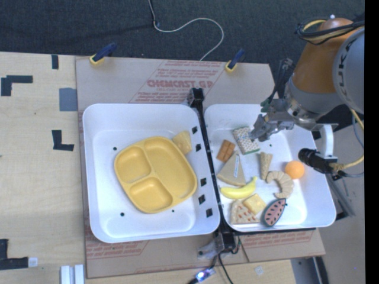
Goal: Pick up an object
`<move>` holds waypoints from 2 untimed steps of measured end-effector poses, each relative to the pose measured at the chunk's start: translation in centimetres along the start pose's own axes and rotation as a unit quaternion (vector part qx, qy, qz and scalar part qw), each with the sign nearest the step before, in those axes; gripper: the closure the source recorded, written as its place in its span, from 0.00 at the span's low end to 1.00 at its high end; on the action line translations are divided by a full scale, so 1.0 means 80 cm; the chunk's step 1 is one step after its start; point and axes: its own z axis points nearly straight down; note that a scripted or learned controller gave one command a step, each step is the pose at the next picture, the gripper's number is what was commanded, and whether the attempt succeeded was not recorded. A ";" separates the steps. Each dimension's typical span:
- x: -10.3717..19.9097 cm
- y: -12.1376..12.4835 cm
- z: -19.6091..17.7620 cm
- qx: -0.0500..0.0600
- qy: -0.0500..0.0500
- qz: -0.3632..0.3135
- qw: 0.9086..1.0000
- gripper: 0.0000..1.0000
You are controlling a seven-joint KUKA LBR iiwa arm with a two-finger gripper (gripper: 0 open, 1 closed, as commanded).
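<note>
Two white bins on a cardboard-covered bench, the arm reaching in from the right.

The left bin (95,158) is occupied by a yellow three-compartment tray (155,174), with a pale yellow piece (182,141) touching its upper right corner. In the right bin (320,209) toy foods are scattered — a banana (238,190), an orange ball (294,170), a brown cracker (225,151), a pale wedge (232,171) and a watermelon slice (273,212) near the front rim. The gripper (260,132) is seen low over the bin's far side, just beside a speckled square block (244,139) — contact cannot be made out.
</note>
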 end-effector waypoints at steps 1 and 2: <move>0.038 0.020 0.014 0.001 0.000 -0.001 1.000 1.00; 0.041 0.027 -0.010 0.000 0.000 0.000 1.000 1.00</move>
